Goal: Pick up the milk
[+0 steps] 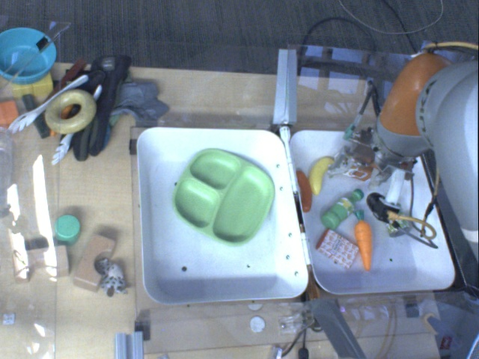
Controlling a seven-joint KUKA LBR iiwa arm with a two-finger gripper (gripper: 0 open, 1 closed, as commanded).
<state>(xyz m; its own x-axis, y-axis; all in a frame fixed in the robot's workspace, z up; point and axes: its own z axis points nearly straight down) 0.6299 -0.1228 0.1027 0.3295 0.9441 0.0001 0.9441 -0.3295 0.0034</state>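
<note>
The milk (338, 249), a small red-and-white patterned carton, lies flat near the front of the right bin (419, 271). An orange carrot (363, 244) lies right beside it. My gripper (358, 166) hangs low over the back of the right bin, just right of a yellow banana (320, 174) and well behind the carton. A small reddish-brown bit shows under the gripper; I cannot make out what it is.
A green bottle (340, 209) lies between the gripper and the carton. A red sausage (303, 190) rests along the right bin's left wall. The left bin (161, 275) holds a green divided plate (224, 197). Clutter sits on the bench at left.
</note>
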